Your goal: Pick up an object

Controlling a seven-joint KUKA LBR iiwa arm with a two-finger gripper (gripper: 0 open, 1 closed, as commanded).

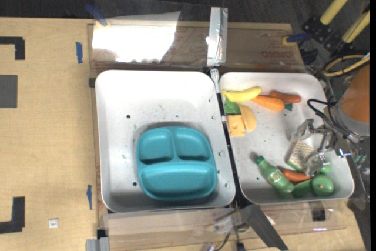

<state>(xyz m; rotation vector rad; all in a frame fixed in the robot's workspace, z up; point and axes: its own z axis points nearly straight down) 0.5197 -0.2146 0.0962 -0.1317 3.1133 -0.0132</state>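
Green toy bottle [274, 176] lies low in my right bin [270, 132], crowded by a green pepper [322, 184]. My pincer [311, 147] hangs just above that cluster, ready to descend; whether it's apart or together, I cannot tell.

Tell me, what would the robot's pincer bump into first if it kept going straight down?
Probably the pile of toy food under the pincer: the orange carrot and green bottle in the right bin. Depth is hard to judge.
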